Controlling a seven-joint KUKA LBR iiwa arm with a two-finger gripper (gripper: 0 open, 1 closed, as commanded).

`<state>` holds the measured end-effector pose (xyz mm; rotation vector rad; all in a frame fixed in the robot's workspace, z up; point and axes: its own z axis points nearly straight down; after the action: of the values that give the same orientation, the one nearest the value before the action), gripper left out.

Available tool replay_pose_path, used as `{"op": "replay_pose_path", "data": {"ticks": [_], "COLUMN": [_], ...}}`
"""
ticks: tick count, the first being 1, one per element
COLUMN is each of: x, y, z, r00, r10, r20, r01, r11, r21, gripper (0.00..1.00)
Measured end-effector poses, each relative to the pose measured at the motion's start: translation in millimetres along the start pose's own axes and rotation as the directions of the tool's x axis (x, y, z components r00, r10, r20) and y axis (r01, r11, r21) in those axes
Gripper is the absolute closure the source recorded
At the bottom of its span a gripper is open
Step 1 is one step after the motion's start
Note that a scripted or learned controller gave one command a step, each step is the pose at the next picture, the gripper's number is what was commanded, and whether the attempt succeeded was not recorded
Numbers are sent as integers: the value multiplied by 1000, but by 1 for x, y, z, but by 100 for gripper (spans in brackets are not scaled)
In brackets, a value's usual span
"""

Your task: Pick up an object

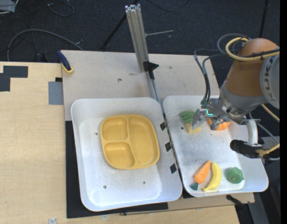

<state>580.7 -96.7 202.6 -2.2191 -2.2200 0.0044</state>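
a small yellow block (194,129) lies at twelve o'clock in the right bin (255,183), touched by the gripper (198,119); whether it is grasped cannot be told. a green toy (186,115) lies just beside, with a carrot (203,171) and banana (213,177) at six o'clock.

Two shallow white bins sit side by side on the surface (106,73), a pale board that runs toward the upper middle of the frame. The left bin (85,171) holds a yellow divided plate (130,141) with three compartments, lying near the bin's centre. The right bin (248,183) lies in the lower right. Between them, black clips (168,146) mark the shared edge. A slim aluminium post (137,36) rises from the board in the upper middle, tilted slightly left. A light wooden panel (26,143) fills the left side, bearing grey and black square patches (54,92). Dark floor with loose cables (36,34) spans the top.
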Motion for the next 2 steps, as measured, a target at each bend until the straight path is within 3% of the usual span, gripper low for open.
{"op": "replay_pose_path", "data": {"ticks": [1,2], "x": [0,-3], "y": [1,-5], "z": [-1,44], "r00": [1000,1000], "r10": [0,1], "r20": [0,-1], "r01": [0,-1], "r11": [1000,1000], "r21": [-2,4], "gripper": [0,0]}}
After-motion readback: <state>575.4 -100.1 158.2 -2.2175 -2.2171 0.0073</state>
